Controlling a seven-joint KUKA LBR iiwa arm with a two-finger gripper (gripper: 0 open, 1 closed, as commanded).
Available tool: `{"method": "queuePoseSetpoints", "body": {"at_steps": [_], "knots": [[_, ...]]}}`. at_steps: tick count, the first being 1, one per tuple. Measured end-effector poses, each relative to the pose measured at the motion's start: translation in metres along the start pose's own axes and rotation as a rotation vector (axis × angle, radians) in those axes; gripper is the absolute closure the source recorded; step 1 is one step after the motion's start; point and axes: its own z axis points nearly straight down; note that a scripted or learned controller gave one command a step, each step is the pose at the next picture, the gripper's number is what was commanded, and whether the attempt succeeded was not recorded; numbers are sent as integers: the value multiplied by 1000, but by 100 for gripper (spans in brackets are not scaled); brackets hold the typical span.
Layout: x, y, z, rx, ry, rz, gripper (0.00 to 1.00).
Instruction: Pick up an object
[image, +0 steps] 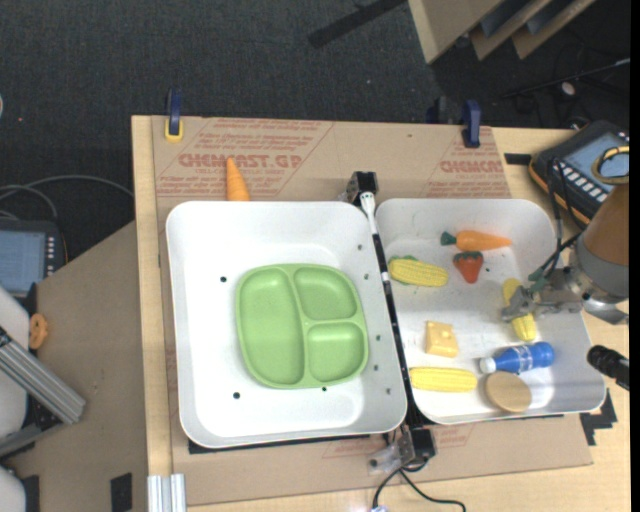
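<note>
**One arm low over the right bin, grasp not yet made**

Several small toys lie in the right white bin (400, 215). Nearest the front edge are a round tan wooden disc (509, 392), a long yellow corn cob (442, 379) and a blue and white plastic bottle (522, 357) lying on its side. Just behind them sits a pale yellow cheese wedge (440, 338). Further back, the grey gripper (535, 298) hangs at the bin's right side, right over a small yellow piece (523, 326) that looks like its target. I cannot tell how wide the jaws stand, and nothing visibly sits between them. By my reading this is the approach step: next comes a straight drop and a clean close on that piece, avoiding the bottle beside it. Beyond lie a second corn cob (417, 271), a red strawberry (468, 265) and an orange carrot (479, 240). The left bin (190, 300) holds a green divided tray (300, 324).
</note>
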Motion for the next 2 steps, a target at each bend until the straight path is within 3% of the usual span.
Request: {"method": "queuePoseSetpoints", "body": {"at_steps": [1, 2], "knots": [[66, 13, 12, 4, 1, -3, 100], [150, 116, -97, -19, -3, -10, 100]]}}
